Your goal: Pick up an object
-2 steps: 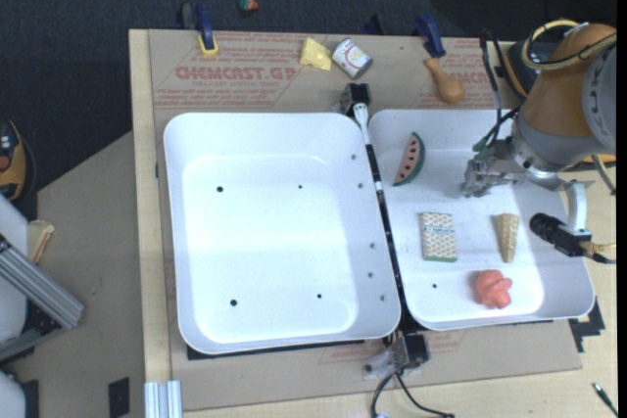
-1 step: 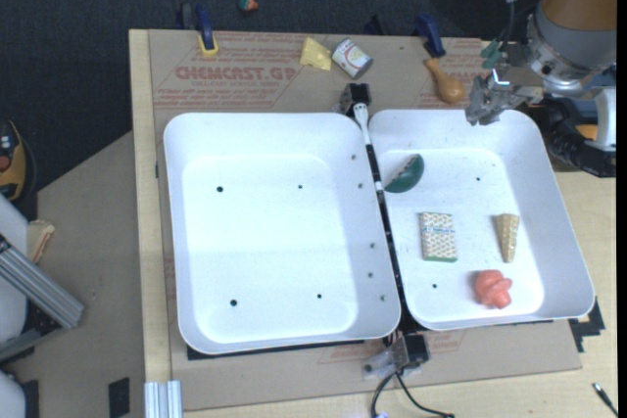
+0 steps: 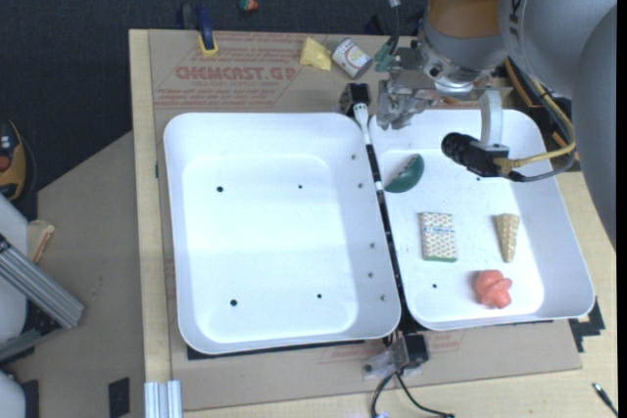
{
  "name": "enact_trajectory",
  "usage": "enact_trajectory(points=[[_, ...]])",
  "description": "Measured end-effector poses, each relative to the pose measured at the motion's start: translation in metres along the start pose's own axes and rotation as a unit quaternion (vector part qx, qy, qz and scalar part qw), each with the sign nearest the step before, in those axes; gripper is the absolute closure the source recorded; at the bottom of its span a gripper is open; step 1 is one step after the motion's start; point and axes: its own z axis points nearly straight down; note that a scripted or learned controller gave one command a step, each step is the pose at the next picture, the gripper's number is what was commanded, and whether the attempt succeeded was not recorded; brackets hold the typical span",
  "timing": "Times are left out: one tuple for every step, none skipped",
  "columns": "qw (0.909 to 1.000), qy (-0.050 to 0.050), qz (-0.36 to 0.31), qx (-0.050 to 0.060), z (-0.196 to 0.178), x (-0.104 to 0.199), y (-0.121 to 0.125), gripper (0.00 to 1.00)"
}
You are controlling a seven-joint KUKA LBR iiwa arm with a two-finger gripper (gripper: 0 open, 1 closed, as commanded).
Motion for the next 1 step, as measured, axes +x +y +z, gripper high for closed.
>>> enact_trajectory(points=[[1.0, 0.002, -0.003, -0.002, -0.0163, 0.1449, -0.0064, 1.0]])
